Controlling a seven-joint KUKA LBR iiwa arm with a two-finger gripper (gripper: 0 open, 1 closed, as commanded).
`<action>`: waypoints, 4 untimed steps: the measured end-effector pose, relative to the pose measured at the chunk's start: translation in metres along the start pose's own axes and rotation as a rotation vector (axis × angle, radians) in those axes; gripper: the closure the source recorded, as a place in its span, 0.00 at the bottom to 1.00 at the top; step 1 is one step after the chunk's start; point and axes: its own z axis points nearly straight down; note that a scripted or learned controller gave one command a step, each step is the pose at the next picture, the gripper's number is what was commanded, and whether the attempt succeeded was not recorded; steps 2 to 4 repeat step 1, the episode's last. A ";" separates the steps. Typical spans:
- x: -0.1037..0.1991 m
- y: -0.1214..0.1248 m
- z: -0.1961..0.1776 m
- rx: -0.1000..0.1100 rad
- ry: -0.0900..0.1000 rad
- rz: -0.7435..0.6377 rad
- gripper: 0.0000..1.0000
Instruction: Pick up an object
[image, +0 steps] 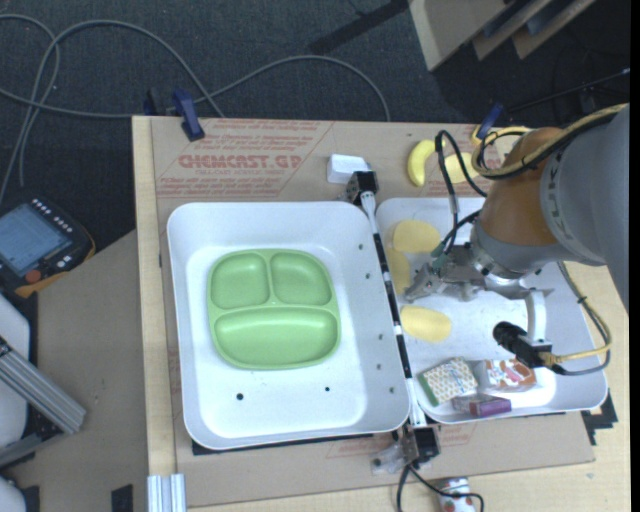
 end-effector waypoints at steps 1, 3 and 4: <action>-0.002 -0.023 0.000 0.000 0.000 0.000 0.00; -0.002 -0.023 0.000 0.000 0.000 0.000 0.00; -0.002 -0.023 0.000 0.000 0.000 0.000 0.00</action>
